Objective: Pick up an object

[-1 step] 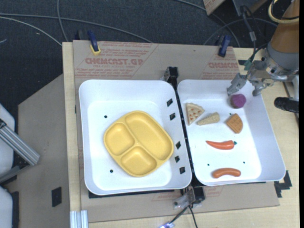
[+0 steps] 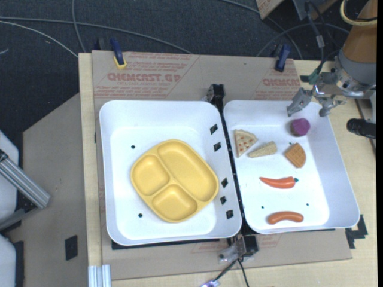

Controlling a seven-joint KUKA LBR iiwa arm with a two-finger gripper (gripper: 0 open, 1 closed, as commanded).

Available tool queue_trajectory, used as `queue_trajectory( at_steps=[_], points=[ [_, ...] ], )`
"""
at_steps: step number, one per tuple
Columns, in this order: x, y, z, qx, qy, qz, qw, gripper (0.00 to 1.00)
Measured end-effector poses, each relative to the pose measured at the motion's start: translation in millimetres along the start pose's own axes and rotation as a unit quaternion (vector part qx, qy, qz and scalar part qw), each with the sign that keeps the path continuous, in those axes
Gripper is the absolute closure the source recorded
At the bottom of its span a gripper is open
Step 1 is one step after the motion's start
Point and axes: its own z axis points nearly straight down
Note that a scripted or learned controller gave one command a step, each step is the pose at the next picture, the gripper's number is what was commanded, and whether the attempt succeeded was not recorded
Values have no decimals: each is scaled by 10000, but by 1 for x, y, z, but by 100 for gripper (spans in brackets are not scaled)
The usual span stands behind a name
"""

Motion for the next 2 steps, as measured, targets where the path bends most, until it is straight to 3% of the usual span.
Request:
queue_trajectory(
  at_steps=[2],
  points=[
    [10, 2, 106, 53, 37, -5, 10000, 0]
  ],
)
